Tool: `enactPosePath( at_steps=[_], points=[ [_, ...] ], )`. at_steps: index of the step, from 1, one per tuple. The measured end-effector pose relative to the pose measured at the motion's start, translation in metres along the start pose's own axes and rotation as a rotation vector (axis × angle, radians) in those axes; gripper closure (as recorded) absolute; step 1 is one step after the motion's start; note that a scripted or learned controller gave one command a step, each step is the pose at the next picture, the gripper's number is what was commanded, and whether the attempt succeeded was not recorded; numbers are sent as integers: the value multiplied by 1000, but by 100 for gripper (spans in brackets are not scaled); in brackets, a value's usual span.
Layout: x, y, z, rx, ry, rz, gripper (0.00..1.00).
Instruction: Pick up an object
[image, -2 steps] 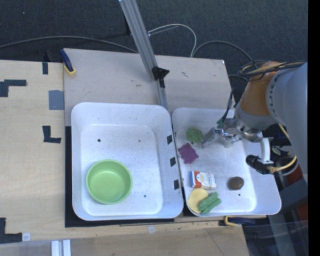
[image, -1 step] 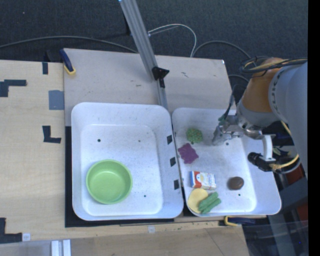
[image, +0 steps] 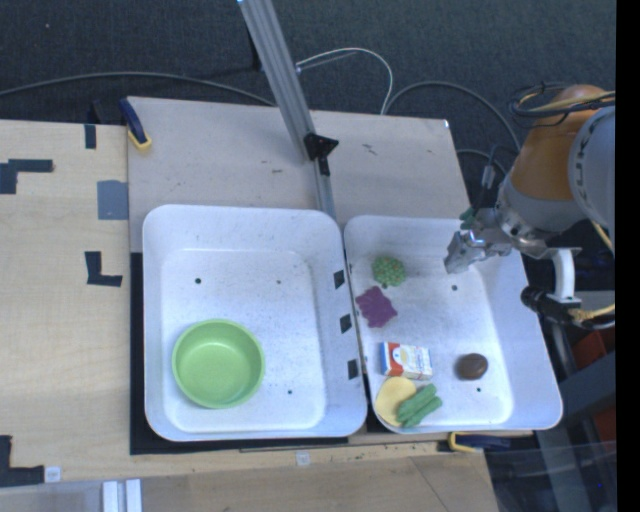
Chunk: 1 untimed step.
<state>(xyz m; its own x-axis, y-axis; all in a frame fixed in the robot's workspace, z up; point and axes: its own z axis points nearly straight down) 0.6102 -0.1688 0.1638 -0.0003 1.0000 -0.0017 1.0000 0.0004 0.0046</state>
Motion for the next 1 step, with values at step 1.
enactPosePath(
  at_steps=[1],
  points=[
    [0,-9,-54,1,0,-1,100]
  ],
)
